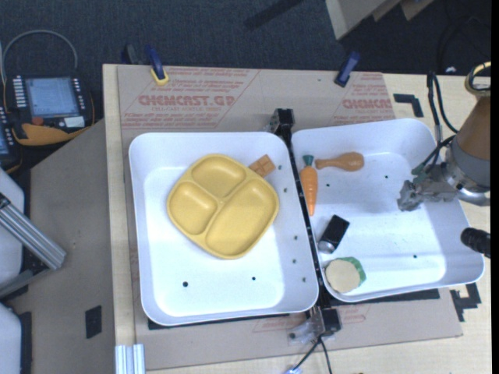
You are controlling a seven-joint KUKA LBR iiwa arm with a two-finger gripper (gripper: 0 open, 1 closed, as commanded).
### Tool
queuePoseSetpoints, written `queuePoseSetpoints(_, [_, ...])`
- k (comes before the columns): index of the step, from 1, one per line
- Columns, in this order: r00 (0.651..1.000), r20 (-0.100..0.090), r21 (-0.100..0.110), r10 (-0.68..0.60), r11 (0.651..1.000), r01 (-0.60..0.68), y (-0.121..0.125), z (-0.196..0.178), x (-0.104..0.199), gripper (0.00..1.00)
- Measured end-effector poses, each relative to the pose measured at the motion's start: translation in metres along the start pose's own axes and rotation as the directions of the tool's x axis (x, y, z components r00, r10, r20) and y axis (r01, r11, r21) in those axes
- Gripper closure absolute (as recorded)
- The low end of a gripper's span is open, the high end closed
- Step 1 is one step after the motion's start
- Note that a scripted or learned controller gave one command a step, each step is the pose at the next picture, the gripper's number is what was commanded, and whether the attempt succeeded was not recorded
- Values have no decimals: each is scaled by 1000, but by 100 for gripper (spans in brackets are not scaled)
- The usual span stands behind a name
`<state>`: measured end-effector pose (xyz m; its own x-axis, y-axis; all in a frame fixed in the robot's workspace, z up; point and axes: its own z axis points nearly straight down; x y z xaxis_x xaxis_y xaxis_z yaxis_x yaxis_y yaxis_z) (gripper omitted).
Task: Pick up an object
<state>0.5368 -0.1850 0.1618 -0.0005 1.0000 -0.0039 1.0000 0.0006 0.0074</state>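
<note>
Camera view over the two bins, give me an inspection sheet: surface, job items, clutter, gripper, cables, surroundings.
Surface: left bin and right bin side by side on a brown board.
Job's things: in the right bin, carrot, wooden piece, black block, round cream and green piece.
Clutter: yellow divided plate in the left bin, small brown block at its edge.
Gripper: gripper low over the right bin's right side, holding nothing seen.
Cables: black cables at upper right.
Surroundings: handheld control pendant at left.

Evenly bright from overhead; mild glare off both white bins [148,209], soft short shadows, slightly grainy focus.
</note>
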Motion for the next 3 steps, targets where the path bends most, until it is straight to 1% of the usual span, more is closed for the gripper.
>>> queuePoseSetpoints(1, [1000,0,-1,-1,1000,1,2,-54,-1,100])
queuePoseSetpoints(2, [1000,-4,3,-6,1000,6,9,-66,55,100])
queuePoseSetpoints(3, [1000,-5,4,-6,1000,6,22,-73,110,100])
